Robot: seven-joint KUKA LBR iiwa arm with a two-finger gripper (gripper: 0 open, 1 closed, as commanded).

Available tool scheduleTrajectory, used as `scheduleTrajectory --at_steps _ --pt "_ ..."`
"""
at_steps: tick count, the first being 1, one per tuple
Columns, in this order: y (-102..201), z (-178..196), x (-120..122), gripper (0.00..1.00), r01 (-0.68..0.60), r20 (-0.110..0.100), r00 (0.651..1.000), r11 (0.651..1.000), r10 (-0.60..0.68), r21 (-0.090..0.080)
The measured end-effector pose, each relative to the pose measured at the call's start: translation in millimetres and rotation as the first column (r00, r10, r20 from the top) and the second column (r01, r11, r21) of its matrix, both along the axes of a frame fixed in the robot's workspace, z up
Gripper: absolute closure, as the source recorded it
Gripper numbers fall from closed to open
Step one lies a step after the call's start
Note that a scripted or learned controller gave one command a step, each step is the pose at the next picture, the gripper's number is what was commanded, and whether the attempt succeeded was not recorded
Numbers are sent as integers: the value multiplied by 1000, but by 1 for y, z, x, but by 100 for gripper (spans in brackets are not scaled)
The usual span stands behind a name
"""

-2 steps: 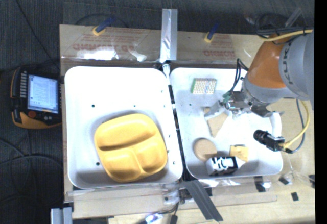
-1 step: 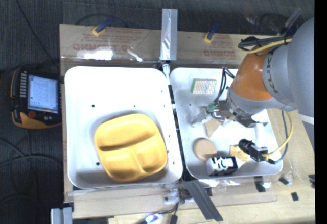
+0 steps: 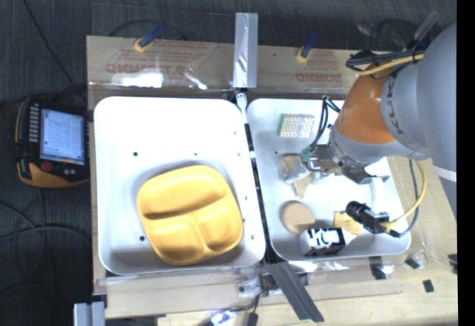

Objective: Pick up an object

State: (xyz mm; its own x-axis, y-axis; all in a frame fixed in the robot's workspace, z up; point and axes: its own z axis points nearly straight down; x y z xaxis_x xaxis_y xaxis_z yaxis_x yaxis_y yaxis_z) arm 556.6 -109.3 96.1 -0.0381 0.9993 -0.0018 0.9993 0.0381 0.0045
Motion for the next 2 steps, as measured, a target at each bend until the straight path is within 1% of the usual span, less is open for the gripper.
scheduleTrajectory --at_steps 1,2 --pt "55 132 18 100 67 -13 998 998 -67 -2" --pt "55 137 18 100 66 -22 998 998 -66 -5"
